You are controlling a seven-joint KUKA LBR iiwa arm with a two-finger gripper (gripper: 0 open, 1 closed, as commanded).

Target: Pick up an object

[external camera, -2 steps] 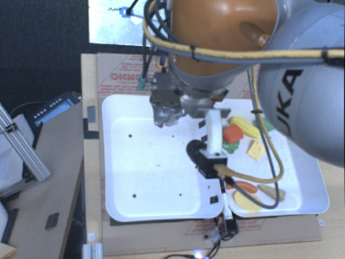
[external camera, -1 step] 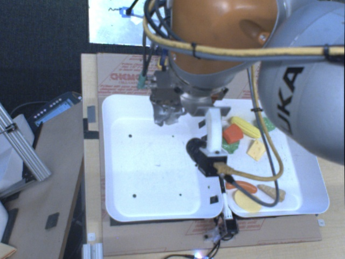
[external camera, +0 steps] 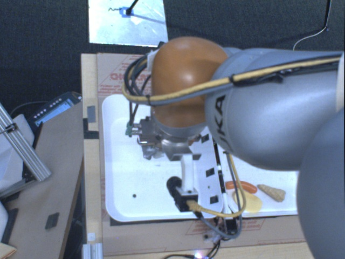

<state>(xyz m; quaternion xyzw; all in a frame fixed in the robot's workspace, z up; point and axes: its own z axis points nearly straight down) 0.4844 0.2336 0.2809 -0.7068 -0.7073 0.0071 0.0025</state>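
Looking down, I see my claw (external camera: 157,144) over the white bin (external camera: 121,161); the orange piece (external camera: 241,186) lies crosswise toward the view's right. I cannot tell the claw's opening.

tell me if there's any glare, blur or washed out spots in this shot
Camera view: even light, soft sheen on the arm's orange band; the silvery sheet at the top glares; the white bin is bright, nearly washed out; the grey arm looms large and slightly soft; the small orange item stays readable.
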